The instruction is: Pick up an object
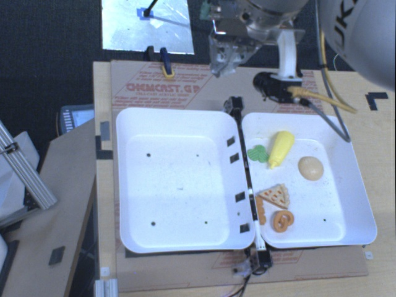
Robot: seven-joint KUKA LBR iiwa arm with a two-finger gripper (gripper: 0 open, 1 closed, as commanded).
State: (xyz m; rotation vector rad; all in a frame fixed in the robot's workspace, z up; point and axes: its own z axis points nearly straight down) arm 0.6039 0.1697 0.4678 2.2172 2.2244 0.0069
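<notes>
**Toy food in the right bin, arm high behind**

Within the right bin (356,184): pretzel (282,220) nearest, pizza slice (275,195) behind it, egg (310,167), then yellow bottle (280,148) beside a green piece (258,153). The gripper (224,60) hangs beyond the bin's far rim, holding nothing visible; its spread I cannot tell.

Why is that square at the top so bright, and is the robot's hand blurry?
Camera view: the metal sheet beyond the bench glares nearly white; the gripper looks soft and slightly smeared; the toy items in the right bin are sharper, with faint shadows.
</notes>
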